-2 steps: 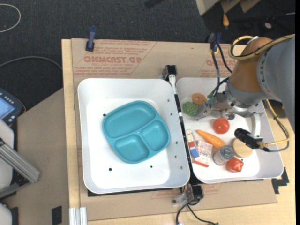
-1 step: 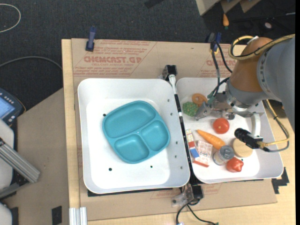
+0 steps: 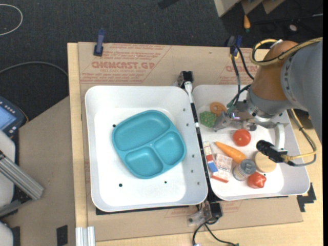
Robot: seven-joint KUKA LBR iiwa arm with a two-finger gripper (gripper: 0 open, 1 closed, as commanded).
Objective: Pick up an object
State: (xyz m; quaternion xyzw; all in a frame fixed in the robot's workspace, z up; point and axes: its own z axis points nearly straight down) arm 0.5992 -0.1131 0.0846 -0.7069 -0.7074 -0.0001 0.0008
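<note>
- I see the claw (image 3: 224, 123) low in the right bin (image 3: 292, 186); whether it is apart or together I cannot tell.
- Green object (image 3: 207, 118) touches its left; red tomato (image 3: 242, 137) just right.

Dark carpet (image 3: 128, 14) surrounds the wooden bench (image 3: 154, 60). Thin cables (image 3: 31, 68) trail across the floor, far from the arm's side.

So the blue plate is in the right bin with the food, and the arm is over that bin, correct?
Not quite. The camera view shows the blue plate alone in the left bin. The food, such as the carrot and tomato, lies in the right bin, and the arm is over that bin.
</note>
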